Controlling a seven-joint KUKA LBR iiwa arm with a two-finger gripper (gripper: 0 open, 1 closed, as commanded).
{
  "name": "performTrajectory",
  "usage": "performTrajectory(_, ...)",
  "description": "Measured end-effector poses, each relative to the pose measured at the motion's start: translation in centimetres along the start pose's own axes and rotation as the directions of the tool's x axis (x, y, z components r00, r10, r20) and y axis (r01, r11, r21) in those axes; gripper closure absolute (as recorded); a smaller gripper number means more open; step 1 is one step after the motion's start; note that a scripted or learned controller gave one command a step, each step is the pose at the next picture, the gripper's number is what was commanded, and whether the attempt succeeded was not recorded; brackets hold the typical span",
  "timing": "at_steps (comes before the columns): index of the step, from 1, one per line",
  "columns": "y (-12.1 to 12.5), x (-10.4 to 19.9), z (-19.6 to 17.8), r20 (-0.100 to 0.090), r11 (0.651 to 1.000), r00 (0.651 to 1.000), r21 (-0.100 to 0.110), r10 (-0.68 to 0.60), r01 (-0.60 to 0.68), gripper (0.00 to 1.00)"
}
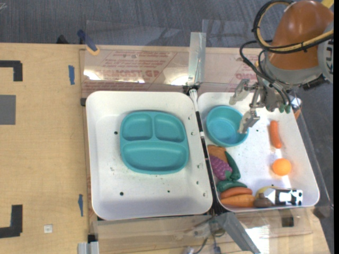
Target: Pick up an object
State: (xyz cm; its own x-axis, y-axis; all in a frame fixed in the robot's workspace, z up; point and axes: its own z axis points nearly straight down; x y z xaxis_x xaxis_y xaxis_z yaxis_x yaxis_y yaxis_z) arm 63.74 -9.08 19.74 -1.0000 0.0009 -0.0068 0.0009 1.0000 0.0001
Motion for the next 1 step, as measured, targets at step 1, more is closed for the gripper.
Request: performTrajectory(1,-11.41,9.28,10.48,0.008,0.994,0.994,0.008,-0.11,0.11,0.0)
